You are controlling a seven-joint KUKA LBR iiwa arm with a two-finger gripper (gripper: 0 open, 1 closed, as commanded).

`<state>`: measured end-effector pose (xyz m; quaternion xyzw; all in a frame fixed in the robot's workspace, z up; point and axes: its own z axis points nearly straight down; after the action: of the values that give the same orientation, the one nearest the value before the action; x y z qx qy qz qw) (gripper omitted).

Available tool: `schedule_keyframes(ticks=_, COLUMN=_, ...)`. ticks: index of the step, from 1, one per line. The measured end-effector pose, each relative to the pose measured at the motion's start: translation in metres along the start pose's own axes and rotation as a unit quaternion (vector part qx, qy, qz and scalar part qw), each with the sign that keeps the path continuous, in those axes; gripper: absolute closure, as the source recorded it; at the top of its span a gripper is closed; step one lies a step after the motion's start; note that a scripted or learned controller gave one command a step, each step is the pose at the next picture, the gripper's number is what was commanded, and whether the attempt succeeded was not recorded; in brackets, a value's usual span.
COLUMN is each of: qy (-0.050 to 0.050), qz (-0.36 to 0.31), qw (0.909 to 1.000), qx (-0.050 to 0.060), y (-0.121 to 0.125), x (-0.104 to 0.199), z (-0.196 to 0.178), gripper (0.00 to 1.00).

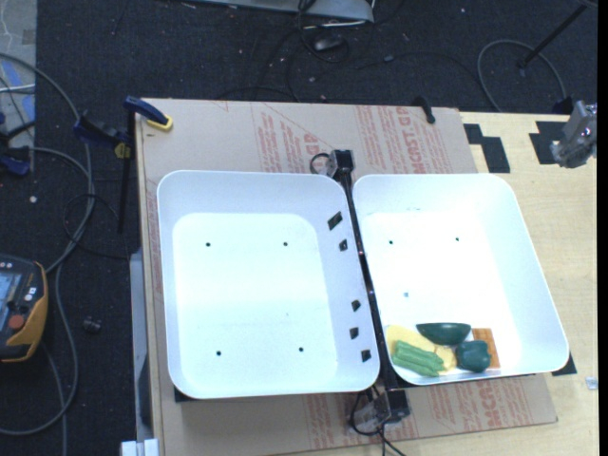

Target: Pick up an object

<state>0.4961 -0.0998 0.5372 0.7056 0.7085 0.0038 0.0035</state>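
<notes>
Two white bins sit side by side on a bench; the right bin [446, 226] holds a small cluster in its near corner: a dark green bowl [444, 332], a green ridged piece [417, 357], a teal lump [473, 355]. The gripper [576, 139] hangs at the far right edge, well apart from the bins; whether its fingers are open cannot be told.

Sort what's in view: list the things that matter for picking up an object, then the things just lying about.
For the job:
gripper, at the right edge
right bin
dark green bowl-shaped piece
light green ridged piece
teal piece
yellow piece
orange piece

Lying about:
left bin
clamp
cables
yellow-cased device
</notes>
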Motion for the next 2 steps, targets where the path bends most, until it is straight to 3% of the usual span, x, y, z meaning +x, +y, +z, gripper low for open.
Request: schedule_keyframes(ticks=2, qy=0.0, qz=0.0, qw=1.0, qx=0.005, y=0.0, x=0.083, z=-0.001, gripper=1.0)
